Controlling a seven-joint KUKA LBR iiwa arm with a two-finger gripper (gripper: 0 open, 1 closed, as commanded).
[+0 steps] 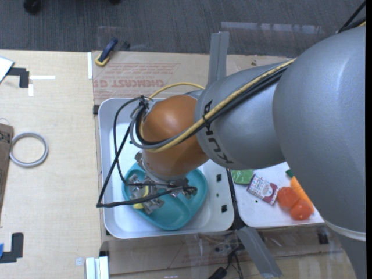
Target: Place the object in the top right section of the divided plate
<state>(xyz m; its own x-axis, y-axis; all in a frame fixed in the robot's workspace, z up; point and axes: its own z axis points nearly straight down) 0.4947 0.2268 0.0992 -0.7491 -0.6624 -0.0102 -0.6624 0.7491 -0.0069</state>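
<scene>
Bright, even overhead light, no hard shadows. Soft sheen on the big grey rounded arm casing [314, 109], broad highlight fading toward its lower edge. Mild gloss spot on the orange band above the wrist [168, 133]. The shallow white left bin [110, 156] is close to blown out along its rim; faint soft shadow under the arm falls over the teal divided plate [174, 211]. The pale wood bench top [52, 214] is evenly lit. The arm casing is large, close to the lens and slightly soft. Overall resolution is low, and small parts near the wrist are muddy. Slight wide-angle bend at the frame edges.
</scene>
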